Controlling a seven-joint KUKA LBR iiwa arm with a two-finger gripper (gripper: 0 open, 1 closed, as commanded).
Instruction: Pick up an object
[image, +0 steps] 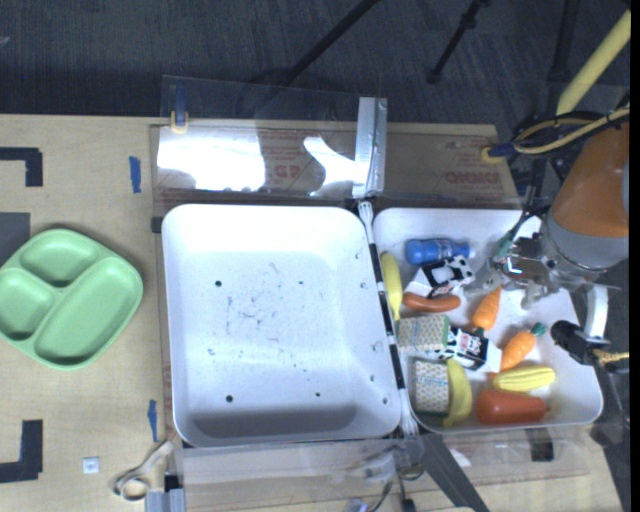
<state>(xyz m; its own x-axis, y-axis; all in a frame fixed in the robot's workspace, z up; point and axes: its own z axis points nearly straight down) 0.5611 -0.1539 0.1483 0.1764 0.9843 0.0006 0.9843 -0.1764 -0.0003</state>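
- We see the gripper (522, 272) over the right bin's (585, 415) far right corner, above a carrot (486, 307).
- We cannot tell its finger state.

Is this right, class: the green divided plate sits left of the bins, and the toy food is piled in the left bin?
One slip. The camera view shows the toy food, such as the blue can and carrot, in the right bin, not the left bin. The green divided plate does sit left of the bins.
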